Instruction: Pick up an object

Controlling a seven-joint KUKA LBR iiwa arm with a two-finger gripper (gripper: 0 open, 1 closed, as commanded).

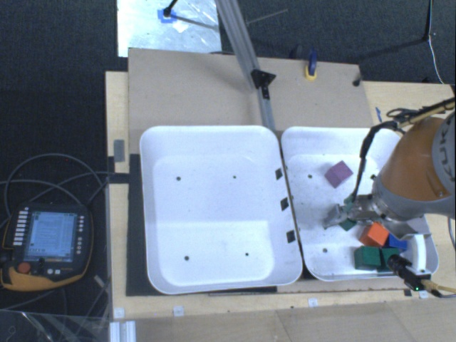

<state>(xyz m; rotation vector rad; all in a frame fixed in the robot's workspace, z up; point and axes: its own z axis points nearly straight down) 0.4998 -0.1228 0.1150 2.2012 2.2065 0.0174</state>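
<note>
Objects for picking lie in the right bin (313, 262). A purple block (339, 173) rests alone on the bin floor toward its upper middle, tilted diamond-wise, apart from the rest. An orange block (375, 234), a blue block (396, 244) and a green block (370, 257) sit clustered at the lower right corner, touching or nearly touching one another. A small dark green piece (348, 225) lies just left of the orange block.

The claw (340, 216) is low in the right bin, between the purple block and the cluster, next to the dark green piece. Whether its fingers are apart or together cannot be told, and nothing is seen gripped. The arm (420, 169) enters from the right above the cluster.

The left bin (153, 212) adjoins the right one on the surface (214, 77). A control pendant (46, 246) lies on the floor to the left.
</note>
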